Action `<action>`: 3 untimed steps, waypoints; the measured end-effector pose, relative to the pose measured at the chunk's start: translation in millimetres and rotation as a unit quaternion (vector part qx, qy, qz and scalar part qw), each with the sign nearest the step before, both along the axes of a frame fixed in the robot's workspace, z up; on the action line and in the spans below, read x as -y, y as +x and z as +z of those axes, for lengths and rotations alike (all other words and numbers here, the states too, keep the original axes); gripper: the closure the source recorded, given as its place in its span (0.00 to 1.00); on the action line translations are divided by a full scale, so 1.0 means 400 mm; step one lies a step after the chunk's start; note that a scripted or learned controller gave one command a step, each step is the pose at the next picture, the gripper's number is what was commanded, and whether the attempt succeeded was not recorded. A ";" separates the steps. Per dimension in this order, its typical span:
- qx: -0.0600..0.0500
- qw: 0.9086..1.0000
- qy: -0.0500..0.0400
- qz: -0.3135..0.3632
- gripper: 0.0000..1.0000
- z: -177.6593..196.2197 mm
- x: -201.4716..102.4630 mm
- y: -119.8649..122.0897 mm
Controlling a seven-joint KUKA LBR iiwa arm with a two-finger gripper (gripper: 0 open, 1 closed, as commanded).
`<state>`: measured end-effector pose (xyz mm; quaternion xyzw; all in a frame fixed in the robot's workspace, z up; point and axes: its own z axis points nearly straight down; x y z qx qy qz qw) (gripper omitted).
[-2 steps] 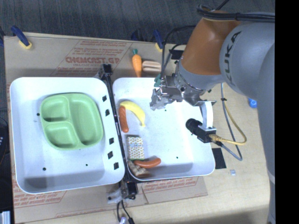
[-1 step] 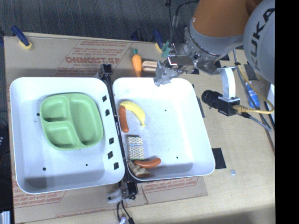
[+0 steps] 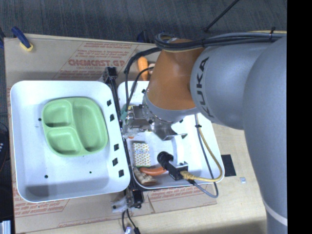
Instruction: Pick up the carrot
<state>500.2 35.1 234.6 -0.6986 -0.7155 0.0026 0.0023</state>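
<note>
The grey KUKA arm with its orange band (image 3: pixel 170 77) reaches in over the right-hand shallow white bin (image 3: pixel 207 167), and its bulk covers most of that bin. The two-finger gripper (image 3: pixel 141 123) sits low over the bin's left side, just beside the dividing wall, but its tips are lost among cables and metal fittings, so I cannot tell what state it is in or whether it has hold of anything.

The slim orange-red carrot (image 3: pixel 152 170) lies on the floor of the same bin, near the front edge, just below a small patterned card-like packet (image 3: pixel 141 154) and next to a brownish rounded item (image 3: pixel 146 179) (too blurred to name). The carrot appears apart from the gripper, resting and not lifted.

The left white bin (image 3: pixel 19 130) holds a pale green divided plastic plate (image 3: pixel 74 126).

By my reading the pick is not done: the arm is in the right bin, yet the carrot needs reaching, closing on and raising.
</note>
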 end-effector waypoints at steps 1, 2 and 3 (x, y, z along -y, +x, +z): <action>0.001 0.997 0.001 0.083 1.00 -0.010 0.241 -0.021; 0.002 0.999 0.000 0.035 1.00 -0.061 0.618 -0.060; 0.003 0.986 0.000 0.168 1.00 0.138 0.616 -0.058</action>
